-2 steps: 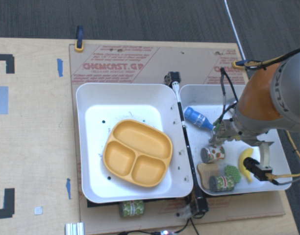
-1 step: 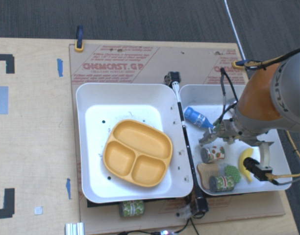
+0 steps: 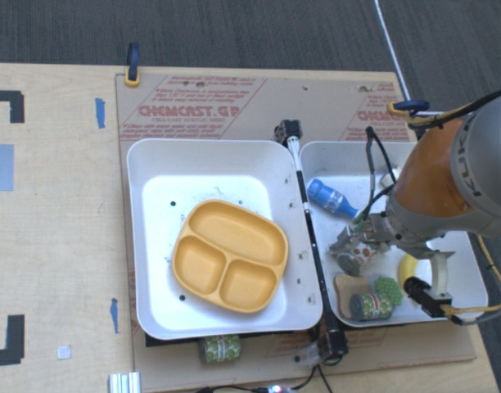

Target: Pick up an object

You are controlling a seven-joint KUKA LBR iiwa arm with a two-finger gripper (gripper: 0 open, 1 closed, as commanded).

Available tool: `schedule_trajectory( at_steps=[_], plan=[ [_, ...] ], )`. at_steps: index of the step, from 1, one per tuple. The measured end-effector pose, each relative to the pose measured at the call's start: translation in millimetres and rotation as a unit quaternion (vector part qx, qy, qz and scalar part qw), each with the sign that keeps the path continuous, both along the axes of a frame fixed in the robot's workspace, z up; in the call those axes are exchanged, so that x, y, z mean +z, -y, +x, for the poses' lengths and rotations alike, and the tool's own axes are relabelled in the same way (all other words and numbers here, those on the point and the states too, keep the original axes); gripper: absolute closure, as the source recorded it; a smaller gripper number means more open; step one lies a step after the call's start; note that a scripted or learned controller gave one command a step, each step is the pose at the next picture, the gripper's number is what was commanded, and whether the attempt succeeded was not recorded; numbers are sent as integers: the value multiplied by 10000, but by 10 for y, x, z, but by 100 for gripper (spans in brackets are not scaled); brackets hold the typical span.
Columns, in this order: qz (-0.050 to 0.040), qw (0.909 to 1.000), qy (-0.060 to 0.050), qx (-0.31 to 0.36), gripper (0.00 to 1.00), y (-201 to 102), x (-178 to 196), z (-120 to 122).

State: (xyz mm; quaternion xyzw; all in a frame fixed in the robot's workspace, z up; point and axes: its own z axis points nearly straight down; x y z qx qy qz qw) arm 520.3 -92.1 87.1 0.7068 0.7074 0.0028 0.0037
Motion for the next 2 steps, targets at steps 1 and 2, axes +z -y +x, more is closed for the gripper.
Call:
schedule_trajectory(
  at_steps=[1,2],
  plan=[
    [-14,10000,38,-7,100,11,116,24],
    [-13,10000,34,-8,0,11,114,22]
  ],
)
